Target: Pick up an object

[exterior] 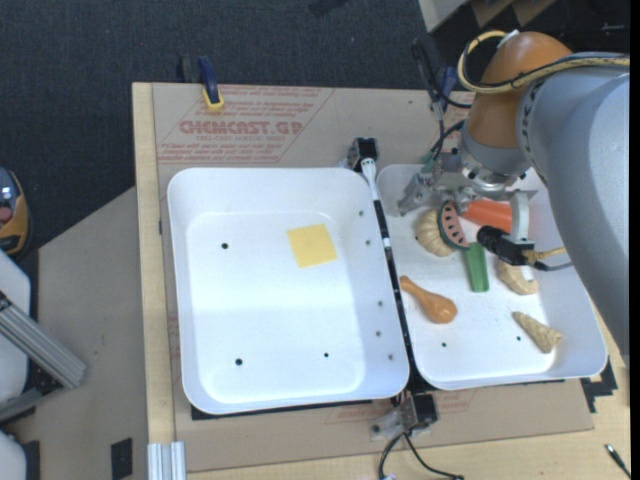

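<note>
The right bin (470,353) holds several small toy foods. A watermelon slice (456,224) leans on a beige ridged piece (431,232), with an orange carrot-like piece (489,213) beside them. A green cylinder (476,268) lies just below these. An orange drumstick shape (431,301) sits near the bin's left wall. Two beige pieces (518,279) (537,331) lie toward the right. My gripper (468,196) hangs low over the back of this bin, directly above the watermelon slice and the carrot-like piece. The wrist hides its tips.
In the left bin (200,348) lies a flat yellow square (312,245). A black divider clip (364,152) sits at the back between the bins. The grey arm (585,158) covers the right bin's back right corner. A cable (515,250) trails over the objects.
</note>
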